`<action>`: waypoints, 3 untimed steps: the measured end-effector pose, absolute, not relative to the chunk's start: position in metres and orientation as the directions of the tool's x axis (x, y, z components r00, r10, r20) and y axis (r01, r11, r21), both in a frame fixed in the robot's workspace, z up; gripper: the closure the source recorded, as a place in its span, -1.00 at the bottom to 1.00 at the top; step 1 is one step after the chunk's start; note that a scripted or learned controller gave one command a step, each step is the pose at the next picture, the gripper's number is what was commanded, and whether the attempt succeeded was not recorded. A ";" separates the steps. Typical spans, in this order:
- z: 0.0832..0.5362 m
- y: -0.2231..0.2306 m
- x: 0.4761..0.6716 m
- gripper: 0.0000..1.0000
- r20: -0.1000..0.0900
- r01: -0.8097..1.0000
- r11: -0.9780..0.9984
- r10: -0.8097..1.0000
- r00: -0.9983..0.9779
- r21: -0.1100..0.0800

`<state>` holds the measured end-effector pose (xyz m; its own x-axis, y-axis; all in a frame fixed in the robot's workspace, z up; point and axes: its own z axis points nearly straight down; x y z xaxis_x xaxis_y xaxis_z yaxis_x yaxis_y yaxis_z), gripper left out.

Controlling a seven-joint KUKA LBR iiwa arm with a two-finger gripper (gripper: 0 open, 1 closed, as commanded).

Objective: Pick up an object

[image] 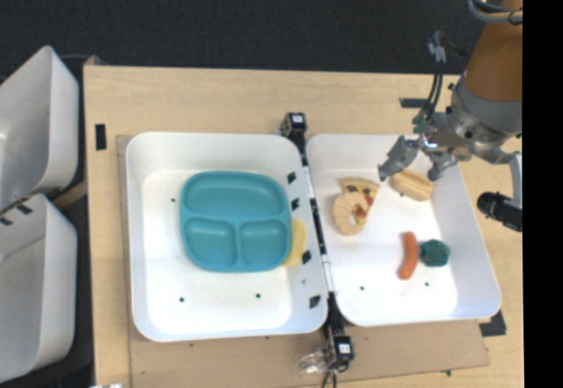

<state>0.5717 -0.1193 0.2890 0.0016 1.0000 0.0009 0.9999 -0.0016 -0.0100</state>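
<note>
The bench (pixel 106 228) carries two white bins side by side, touching along a clipped seam in the middle. The left bin (pixel 154 307) is mostly taken up by a teal tray (pixel 236 221) with three compartments; a yellow piece (pixel 299 241) pokes out from under the tray's right edge, against the seam. Bare floor runs along the tray's left and near sides. The right bin (pixel 457 298) has open floor along its near edge and far left corner.

The arm (pixel 491 69) comes in from the right over the right bin's far right corner. Its gripper (pixel 415 162) hangs with the jaws spread wide and nothing between them. A tan bun (pixel 412 186) lies just below and between the fingertips, close to the right-hand finger. Left of it, apart from the jaws, lies a pizza slice (pixel 354 204). Nearer the front sit a sausage (pixel 408 255) and a green lump (pixel 434 252), touching, well clear of the gripper.
</note>
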 end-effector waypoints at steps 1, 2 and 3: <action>0.295 -0.119 0.574 -1.00 0.000 1.000 0.001 1.000 -0.001 0.002; 0.239 -0.116 0.564 -1.00 -0.001 1.000 -0.001 1.000 0.001 -0.005; 0.196 -0.119 0.561 -1.00 -0.002 1.000 -0.003 1.000 0.003 -0.003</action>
<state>0.5613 -0.1194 0.1965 0.0027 1.0000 -0.0018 1.0000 -0.0027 -0.0030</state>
